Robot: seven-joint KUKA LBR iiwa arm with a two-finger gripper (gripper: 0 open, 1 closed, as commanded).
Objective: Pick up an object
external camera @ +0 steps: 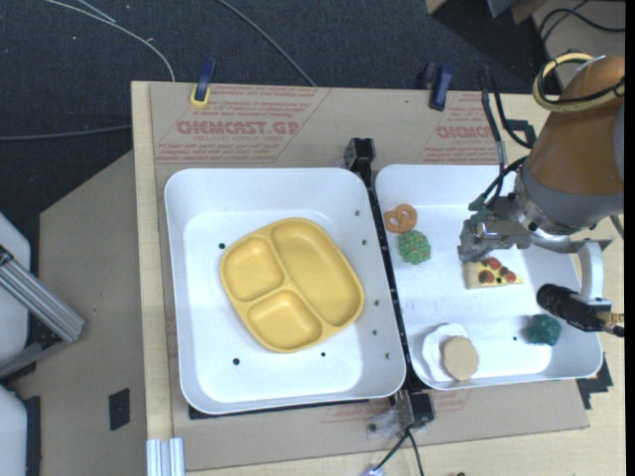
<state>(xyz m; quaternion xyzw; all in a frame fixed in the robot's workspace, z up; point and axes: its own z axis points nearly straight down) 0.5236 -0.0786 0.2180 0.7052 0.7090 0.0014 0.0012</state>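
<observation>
On the table point(149, 266), two shallow white bins side by side, the left bin point(198, 216) and the right bin point(437, 191), almost touching along their inner edges. In the left bin, one yellow plate point(291, 284) with three compartments, lying flat near the middle and turned a little askew.

Reaching in from the right, the grey arm point(580, 181) with its orange band, bent down over the right bin. At its end the tool point(491, 241), low over the middle of that bin. Not possible to tell whether open or closed: too dark and too small from this angle. Nothing visibly gripped.

Just below the tool in the picture, a small pizza slice point(493, 274), flat on the bin floor, its upper edge very near the tool tip or under it; contact not possible to judge. To the left of the tool, a green knobbly piece point(415, 247), and just above that, near the bin's left wall, a brown pretzel point(402, 217), close together but apart. At the lower left corner of the right bin, a tan round piece point(459, 357) resting on a small white dish point(435, 343). At the lower right, a teal piece point(543, 329), well apart from the pizza slice.

Along the far edge of the table, two blue clamps point(203, 82).
</observation>
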